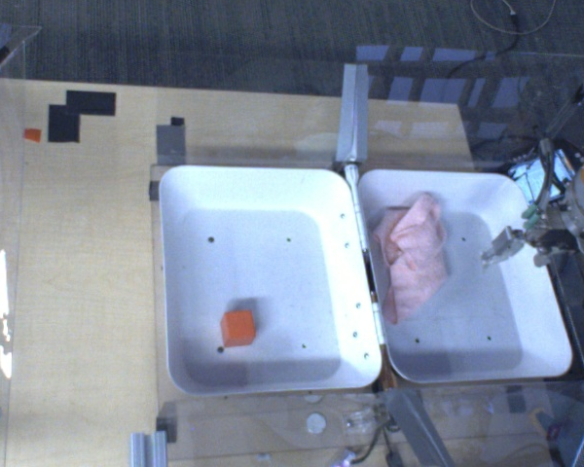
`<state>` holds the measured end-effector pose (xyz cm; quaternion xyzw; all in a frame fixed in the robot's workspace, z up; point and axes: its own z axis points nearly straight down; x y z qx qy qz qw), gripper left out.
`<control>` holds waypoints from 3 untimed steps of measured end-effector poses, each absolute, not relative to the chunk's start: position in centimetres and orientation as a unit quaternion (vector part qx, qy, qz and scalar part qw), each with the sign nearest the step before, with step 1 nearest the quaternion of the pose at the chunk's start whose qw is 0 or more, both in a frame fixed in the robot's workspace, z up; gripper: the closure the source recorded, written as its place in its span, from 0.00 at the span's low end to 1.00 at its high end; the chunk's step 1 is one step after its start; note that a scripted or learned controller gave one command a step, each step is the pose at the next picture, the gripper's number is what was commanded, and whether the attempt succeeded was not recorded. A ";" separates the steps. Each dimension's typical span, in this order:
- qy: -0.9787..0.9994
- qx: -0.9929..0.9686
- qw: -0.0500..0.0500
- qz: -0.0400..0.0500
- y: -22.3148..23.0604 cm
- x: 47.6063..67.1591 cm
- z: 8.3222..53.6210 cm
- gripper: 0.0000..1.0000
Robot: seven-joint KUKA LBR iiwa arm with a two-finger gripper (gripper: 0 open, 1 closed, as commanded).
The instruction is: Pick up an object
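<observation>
A crumpled pink cloth [416, 253] lies in the left half of the right bin [487, 358], against the wall it shares with the left one. An orange cube [238, 328] sits on the floor of the left bin [190, 261], toward its front left. My gripper [519, 249] hangs over the right bin's right side, well to the right of the cloth and apart from it. It is open, with nothing between its fingers.
A metal divider post [353, 115] stands behind the seam between the bins. Black markers [78, 113] and a small orange tag [32, 135] lie on the wooden bench at far left. Cables and arm hardware [565, 183] crowd the right edge.
</observation>
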<state>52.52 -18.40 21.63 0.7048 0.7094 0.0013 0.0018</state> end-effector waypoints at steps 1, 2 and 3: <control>0.714 0.700 0.004 0.003 -14.5 54.9 9.6 0.00; 0.761 0.649 0.006 0.004 -12.6 59.8 9.0 0.00; 0.797 0.605 0.005 0.003 -9.0 64.5 9.0 0.00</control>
